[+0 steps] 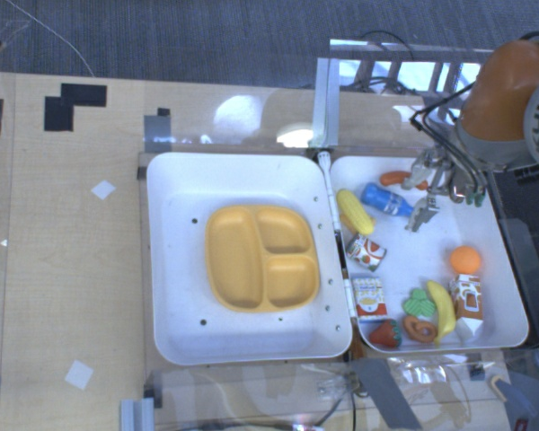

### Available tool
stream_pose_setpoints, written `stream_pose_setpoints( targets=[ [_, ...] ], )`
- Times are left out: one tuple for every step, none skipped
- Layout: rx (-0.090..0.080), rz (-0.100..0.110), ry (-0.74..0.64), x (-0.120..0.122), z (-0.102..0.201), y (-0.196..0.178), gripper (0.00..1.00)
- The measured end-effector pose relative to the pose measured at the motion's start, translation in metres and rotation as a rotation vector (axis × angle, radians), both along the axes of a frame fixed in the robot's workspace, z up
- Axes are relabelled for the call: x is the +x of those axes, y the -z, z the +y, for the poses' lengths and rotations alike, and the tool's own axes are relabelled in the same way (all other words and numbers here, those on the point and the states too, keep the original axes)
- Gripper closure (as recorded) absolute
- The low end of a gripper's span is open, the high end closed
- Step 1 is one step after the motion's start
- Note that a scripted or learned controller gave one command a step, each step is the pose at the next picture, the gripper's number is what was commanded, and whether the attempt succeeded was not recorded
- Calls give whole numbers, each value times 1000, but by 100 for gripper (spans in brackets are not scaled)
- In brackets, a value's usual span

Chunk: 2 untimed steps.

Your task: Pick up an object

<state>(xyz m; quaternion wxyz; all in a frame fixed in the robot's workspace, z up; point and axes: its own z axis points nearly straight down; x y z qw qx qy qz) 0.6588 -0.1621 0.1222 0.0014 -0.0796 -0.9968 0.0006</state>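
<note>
the main risk is a miss or a graze: the gripper [428, 197] hangs over the right bin [508, 281] with no single target squarely beneath it. the blue bottle [385, 199] lies just beside it at nine o'clock and a small orange piece [395, 179] sits at about ten o'clock, so a straight descent would likely land on bare white floor or clip the bottle's end and roll it away. the bottle looks round and slick, and i judge it would slip if caught off centre. the crowd at the bin's six o'clock end, a banana [444, 305], two small cartons [369, 295] and a strawberry [388, 333], invites a double grab.

the fingers appear spread somewhat apart, pointing down, with nothing between them and touching nothing i can make out. the yellow divided plate [261, 257] sits alone in the left bin [175, 241], well apart from the hand.
</note>
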Motion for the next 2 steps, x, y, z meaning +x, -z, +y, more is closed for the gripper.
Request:
stream_pose_setpoints(
  targets=[
    [-3, -21, -4, 5, 2, -15, 100],
    [0, -16, 401, -18, -43, 33, 100]
  ],
)
